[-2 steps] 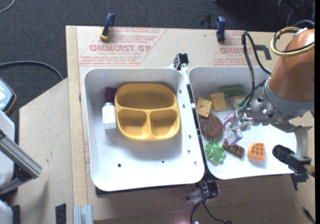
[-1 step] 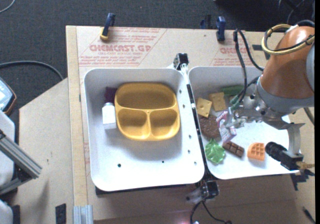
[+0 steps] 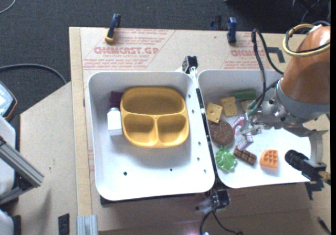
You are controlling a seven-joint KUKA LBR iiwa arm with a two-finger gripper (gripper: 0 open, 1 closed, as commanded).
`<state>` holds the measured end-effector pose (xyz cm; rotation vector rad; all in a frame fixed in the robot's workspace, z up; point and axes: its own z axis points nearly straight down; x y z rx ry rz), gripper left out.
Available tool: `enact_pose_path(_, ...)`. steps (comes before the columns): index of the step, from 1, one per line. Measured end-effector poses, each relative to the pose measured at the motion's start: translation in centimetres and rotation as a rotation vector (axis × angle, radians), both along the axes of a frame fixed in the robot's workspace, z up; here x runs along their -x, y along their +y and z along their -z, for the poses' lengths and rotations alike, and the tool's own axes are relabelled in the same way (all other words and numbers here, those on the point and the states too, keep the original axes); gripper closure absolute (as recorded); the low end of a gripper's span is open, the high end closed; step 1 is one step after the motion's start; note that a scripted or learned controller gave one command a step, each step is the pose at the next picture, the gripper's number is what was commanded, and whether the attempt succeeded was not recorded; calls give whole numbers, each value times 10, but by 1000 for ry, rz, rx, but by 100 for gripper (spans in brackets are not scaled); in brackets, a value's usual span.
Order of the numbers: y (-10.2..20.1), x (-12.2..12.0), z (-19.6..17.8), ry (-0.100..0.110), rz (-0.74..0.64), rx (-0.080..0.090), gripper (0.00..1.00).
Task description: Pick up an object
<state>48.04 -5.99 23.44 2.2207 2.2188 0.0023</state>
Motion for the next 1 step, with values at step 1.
enact_pose_path(1, -2, -5, 0, 1, -1, 0, 100)
